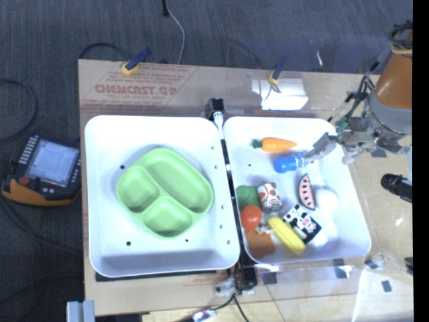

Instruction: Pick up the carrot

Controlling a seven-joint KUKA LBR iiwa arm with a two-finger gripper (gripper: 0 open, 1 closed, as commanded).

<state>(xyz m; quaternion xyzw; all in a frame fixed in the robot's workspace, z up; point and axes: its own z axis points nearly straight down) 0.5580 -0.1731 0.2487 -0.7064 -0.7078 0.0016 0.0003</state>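
Handheld controller (43, 170) off to the far left on the floor; green divided plate (164, 191) sitting in the left bin (100, 247); over in the right bin (355, 237), carrot (277, 143) lying near the top edge, just above a blue thing (288, 163); watermelon slice (306, 192), corn (287, 235) and tomato (251, 217) piled lower down; pincer (320, 147) hovering just right of the carrot, not touching it; can't tell if open or clenched.
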